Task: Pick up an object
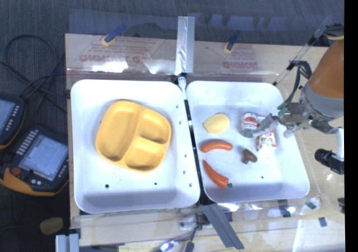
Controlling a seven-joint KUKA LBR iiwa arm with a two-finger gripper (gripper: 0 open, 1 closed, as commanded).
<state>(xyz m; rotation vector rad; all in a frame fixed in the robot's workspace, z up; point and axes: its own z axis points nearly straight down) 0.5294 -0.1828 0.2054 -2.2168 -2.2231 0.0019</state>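
You are looking down on a tabletop [327, 150] of pale wood that stands on dark grey carpet, with two shallow white bins side by side. A handheld controller with a screen [34, 158] lies on the floor to the left, its cables looping above it.

The left bin [84, 189] holds a yellow divided plate [133, 134], set slightly askew.

The right bin [291, 184] holds the small things. A pale yellow rounded piece [216, 123] lies near the bin's left side. Below it an orange sausage [216, 146] lies with its long axis almost level, left to right. Lower still, a toy carrot [216, 175] lies on a diagonal, its thick end up-left and its green tip pointing down-right. A small brown lump [249, 156] sits to the right of the sausage. A small can with a red label [249, 123] sits at the upper middle, and a small white and red carton [267, 141] lies just below and right of it.

The arm [330, 80] reaches in from the right. Its end effector [271, 124] hangs over the right bin, just beside the can and above the carton. You cannot tell from here how its grip stands, nor whether it touches either thing.
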